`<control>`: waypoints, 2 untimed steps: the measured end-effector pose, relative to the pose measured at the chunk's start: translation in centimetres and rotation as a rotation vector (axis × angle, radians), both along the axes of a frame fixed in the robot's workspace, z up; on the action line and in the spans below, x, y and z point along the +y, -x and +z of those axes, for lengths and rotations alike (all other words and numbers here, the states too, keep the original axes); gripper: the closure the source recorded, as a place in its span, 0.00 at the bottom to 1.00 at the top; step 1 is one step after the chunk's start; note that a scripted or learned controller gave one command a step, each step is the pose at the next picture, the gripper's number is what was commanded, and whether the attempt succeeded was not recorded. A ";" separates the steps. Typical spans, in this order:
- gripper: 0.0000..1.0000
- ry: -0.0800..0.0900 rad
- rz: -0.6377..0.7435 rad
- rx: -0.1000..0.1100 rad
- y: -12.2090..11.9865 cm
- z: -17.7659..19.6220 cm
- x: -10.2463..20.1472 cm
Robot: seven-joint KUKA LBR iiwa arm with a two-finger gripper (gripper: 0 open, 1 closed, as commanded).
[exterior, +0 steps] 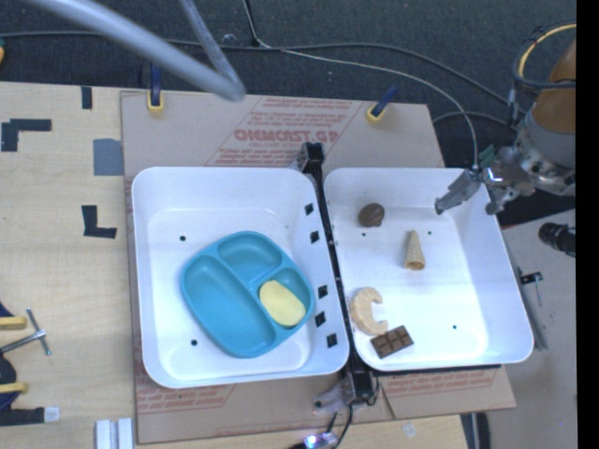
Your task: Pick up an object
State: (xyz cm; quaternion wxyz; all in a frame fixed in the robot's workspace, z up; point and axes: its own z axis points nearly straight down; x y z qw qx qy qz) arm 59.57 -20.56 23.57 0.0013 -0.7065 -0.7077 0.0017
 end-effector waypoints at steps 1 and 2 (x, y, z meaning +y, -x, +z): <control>0.00 0.000 0.000 -0.001 -0.6 -6.1 0.0; 0.00 0.000 0.001 0.000 -1.2 -11.7 0.8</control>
